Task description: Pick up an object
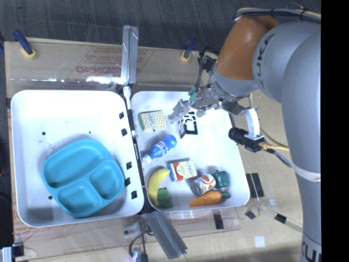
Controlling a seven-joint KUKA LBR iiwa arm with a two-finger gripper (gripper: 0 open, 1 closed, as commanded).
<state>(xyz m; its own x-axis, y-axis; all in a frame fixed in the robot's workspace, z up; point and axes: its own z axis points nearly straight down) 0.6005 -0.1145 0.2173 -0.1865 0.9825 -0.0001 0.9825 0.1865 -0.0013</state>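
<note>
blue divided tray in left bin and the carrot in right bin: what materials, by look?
Blue tray: likely moulded plastic, smooth semi-gloss, going by its uniform colour, rounded compartment walls and soft highlights. Carrot: probably a toy of plastic or rubber, given its even orange with a slight sheen; too small to tell hard from soft.

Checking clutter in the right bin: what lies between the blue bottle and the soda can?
In the camera view, a small red-and-white carton lies between the blue bottle and the soda can, on the white bin floor.
</note>
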